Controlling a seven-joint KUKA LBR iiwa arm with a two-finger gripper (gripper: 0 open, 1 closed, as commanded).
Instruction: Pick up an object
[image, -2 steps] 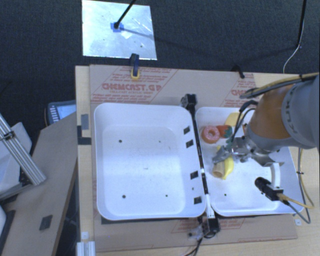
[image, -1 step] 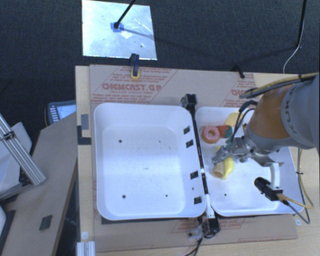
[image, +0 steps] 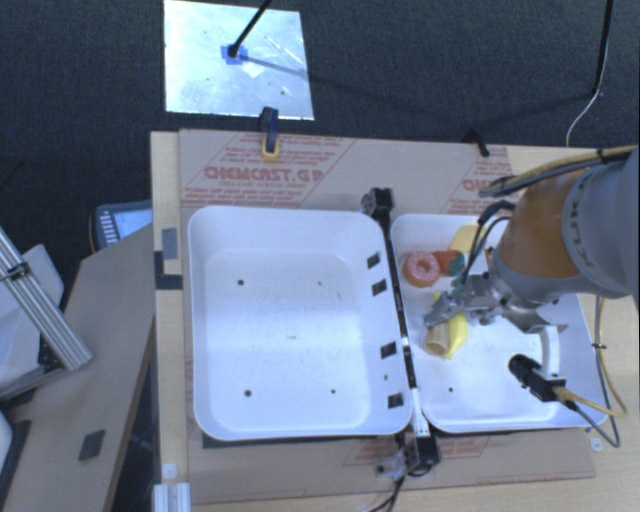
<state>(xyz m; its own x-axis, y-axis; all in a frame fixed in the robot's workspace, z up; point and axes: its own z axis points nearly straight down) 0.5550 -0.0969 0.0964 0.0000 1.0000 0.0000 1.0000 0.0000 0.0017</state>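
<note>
Seemingly mid-reach, the end effector (image: 447, 312) hangs low in the right bin (image: 490, 415) just over a yellow object (image: 447, 338), grip state unclear, so the next move calls for closing, then lifting.

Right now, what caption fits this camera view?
Robot gripper reaches down over a yellow banana-like toy beside a pink ring in the right bin.

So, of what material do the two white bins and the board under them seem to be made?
The bins look like smooth moulded plastic: glossy white with rounded corners, though painted metal is possible. The board looks like a plastic sheet under brown protective paper, going by the matte surface and repeated red brand print.
</note>
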